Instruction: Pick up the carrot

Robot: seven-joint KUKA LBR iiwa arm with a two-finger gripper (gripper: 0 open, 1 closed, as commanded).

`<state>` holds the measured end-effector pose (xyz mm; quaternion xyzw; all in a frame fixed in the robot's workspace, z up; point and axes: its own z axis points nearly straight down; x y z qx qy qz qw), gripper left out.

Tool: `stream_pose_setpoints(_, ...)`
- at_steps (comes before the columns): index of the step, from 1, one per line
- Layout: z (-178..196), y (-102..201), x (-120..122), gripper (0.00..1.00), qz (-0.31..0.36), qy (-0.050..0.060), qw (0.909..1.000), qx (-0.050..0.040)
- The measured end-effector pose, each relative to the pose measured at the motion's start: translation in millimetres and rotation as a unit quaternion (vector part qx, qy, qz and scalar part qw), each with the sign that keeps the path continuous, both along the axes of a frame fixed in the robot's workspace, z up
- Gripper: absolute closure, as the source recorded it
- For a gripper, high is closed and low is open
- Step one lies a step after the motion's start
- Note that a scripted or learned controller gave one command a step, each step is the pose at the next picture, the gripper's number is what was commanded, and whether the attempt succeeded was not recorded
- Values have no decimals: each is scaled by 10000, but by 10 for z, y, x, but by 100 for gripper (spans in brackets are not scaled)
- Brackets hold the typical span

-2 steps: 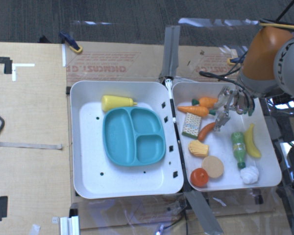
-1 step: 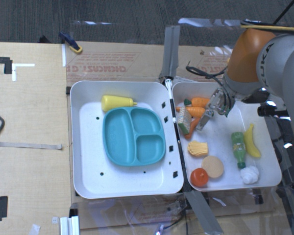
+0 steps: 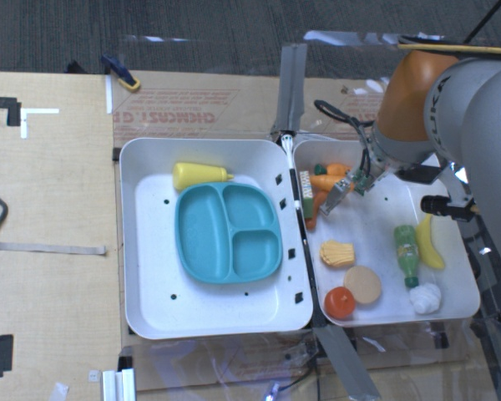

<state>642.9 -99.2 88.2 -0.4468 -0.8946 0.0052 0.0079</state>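
Fingers (image 3: 334, 197) low beside the carrot (image 3: 324, 182).

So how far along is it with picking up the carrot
Done: the arm has reached into the right bin and its hand sits low beside the carrot. In hand: lining up the grasp. Left: closing on the carrot and lifting it; it lies in the bin's far-left corner.

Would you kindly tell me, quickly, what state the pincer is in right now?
Pincer: low in the right white bin beside the orange toy carrot; open or shut cannot be told.
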Motion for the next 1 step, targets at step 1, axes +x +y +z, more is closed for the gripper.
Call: stream_pose_setpoints(1,113,6,20,100,26,-32,10000,-15)
